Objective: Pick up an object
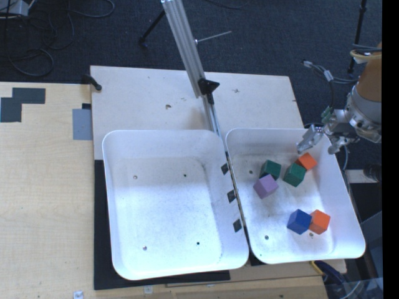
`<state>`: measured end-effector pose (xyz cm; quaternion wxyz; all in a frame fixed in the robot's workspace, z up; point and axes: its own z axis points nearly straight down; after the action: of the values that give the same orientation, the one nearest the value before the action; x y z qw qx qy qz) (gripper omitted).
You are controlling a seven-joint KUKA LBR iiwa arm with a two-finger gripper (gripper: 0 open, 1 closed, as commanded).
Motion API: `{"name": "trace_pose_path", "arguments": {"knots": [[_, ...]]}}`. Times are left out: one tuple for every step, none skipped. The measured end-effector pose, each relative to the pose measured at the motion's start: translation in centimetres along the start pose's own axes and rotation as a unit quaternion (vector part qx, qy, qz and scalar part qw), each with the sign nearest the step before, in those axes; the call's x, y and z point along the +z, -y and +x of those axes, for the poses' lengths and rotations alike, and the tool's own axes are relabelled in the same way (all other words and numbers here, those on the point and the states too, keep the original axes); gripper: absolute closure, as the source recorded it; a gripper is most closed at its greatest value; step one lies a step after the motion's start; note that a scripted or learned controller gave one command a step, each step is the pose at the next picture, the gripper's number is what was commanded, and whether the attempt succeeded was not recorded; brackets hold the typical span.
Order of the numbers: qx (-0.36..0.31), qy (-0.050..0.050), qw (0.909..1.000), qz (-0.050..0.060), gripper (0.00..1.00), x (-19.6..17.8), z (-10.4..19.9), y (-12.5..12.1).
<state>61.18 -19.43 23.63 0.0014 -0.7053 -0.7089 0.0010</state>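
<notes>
Grey arm (368, 104) reached in from the right, its gripper (324, 143) spread open and holding nothing, hovering just above the orange cube (307, 161) in the right bin (349, 242).

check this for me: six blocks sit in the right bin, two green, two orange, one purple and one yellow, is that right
Not quite: none of the blocks is yellow. The camera view shows the sixth one is a blue block, lying beside an orange block near the front of the right bin. The rest stands: two green blocks, a purple block and a second orange block.
</notes>
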Motion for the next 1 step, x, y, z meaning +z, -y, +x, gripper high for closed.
{"name": "trace_pose_path", "arguments": {"knots": [[0.002, 0.000, 1.0000, 0.001, 0.00, 10.63, 2.46, 0.39]]}}
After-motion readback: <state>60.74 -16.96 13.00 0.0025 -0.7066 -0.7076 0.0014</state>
